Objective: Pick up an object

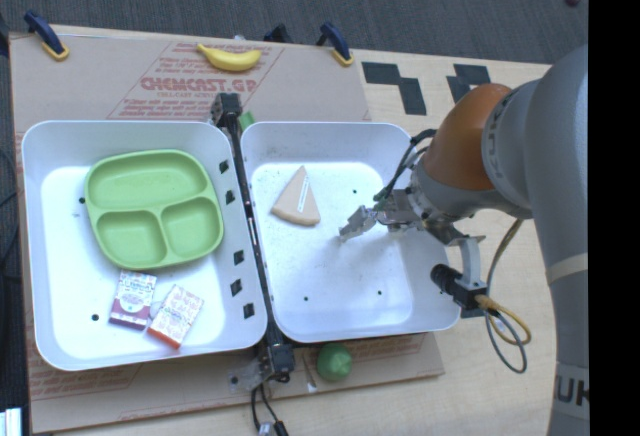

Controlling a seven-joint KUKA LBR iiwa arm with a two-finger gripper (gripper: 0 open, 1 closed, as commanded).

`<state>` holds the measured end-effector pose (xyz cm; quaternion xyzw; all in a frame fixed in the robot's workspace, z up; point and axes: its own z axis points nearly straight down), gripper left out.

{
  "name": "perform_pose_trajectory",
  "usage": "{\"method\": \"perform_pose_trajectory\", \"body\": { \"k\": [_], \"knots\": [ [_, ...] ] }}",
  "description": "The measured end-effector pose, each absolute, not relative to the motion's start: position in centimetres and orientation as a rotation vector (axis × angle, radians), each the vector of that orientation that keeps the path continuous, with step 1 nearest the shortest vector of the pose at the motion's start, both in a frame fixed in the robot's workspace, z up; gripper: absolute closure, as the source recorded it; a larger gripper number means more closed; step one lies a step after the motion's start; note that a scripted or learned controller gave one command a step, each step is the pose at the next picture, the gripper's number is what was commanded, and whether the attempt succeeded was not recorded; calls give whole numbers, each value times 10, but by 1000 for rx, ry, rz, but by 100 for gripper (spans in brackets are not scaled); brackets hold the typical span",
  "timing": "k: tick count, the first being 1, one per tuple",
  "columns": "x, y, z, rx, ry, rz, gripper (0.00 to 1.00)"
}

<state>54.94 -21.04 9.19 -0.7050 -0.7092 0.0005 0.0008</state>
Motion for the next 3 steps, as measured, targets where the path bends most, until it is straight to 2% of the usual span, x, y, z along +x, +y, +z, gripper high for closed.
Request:
{"method": "perform_pose_trajectory", "body": {
  "k": [1, 2, 3],
  "knots": [
    [482, -211, 92, -2212, -2227, 4, 0],
    [567, -210, 92, -2215, -2226, 0, 0],
    [497, -211, 92, -2212, -2227, 4, 0]
  ]
}}
